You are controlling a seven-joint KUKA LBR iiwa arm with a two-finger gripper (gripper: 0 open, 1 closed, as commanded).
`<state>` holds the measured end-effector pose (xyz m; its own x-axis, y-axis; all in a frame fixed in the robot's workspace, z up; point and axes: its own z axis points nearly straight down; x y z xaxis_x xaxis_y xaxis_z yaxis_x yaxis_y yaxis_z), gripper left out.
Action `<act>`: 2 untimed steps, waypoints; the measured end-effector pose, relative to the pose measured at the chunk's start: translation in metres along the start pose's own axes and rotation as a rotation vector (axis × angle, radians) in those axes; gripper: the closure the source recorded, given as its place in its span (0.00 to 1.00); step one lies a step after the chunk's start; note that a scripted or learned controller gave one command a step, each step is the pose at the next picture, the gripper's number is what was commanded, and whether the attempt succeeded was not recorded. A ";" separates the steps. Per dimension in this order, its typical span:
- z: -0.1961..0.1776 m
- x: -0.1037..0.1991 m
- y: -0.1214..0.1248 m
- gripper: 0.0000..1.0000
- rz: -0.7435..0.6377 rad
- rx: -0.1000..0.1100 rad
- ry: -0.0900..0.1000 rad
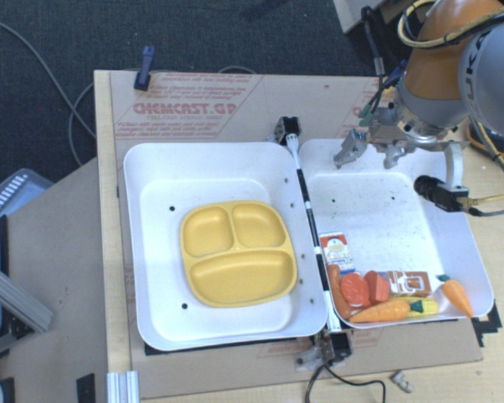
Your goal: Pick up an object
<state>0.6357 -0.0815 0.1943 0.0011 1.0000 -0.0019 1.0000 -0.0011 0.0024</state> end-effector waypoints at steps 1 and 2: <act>0.110 -0.020 0.028 0.00 -0.001 0.003 0.001; 0.110 -0.041 0.031 0.00 -0.001 0.000 0.000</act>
<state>0.6667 -0.1230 0.0849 0.0004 1.0000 -0.0018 1.0000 -0.0004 0.0027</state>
